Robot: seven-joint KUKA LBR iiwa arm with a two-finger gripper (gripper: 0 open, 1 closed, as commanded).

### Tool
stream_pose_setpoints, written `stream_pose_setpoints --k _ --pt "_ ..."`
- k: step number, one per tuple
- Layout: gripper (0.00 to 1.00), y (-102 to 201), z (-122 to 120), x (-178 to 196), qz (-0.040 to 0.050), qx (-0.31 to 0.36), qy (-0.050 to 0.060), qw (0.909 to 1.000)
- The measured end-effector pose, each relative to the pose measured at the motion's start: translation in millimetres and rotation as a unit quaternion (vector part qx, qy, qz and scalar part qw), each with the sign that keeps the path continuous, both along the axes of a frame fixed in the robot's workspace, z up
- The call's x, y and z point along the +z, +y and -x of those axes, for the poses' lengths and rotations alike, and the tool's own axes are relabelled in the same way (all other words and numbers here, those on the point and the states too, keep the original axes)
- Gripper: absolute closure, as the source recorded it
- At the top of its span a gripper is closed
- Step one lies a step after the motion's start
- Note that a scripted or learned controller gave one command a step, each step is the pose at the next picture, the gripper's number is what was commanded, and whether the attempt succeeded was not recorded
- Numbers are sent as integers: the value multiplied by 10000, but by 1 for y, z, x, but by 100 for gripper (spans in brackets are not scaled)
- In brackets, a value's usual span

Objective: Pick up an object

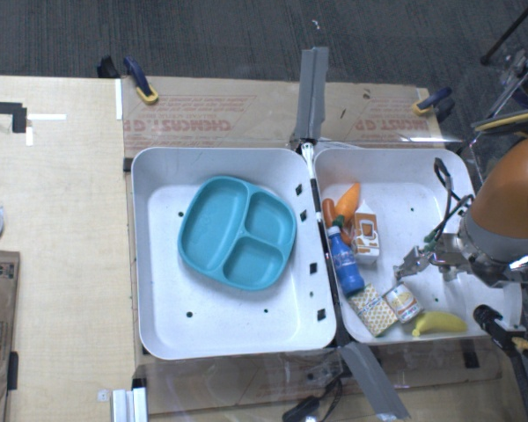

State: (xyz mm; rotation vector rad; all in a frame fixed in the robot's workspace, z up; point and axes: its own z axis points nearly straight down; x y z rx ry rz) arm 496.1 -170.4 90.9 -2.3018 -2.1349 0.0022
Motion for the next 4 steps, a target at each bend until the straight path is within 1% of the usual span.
stream_pose_setpoints --k 1,2,3,4 --pt "0 71 -74 1 19 -907 -5 9959" --pt "100 70 -74 9 22 -895 8 9960" --pt "100 110 -124 126 16 -667 -8 9978" --pt "0 110 -123 126 17 -670 -2 9978"
